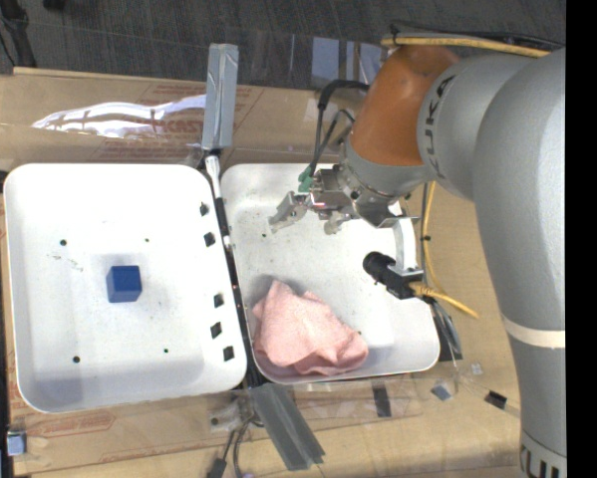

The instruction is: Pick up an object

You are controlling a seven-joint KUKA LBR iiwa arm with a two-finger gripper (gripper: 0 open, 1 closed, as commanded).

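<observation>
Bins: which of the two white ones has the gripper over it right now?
The right-hand bin, the one holding the pink cloth. The gripper hangs over its upper part. The left bin holds the blue cube, away from the arm.

The cardboard-covered bench bears two white bins, left and right, touching.

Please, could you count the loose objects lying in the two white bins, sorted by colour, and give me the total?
Blue: 1, the blue cube in the left bin
Pink: 1, the pink cloth in the right bin
Total: 2
The gripper is above the right bin with nothing between its fingers.
</observation>
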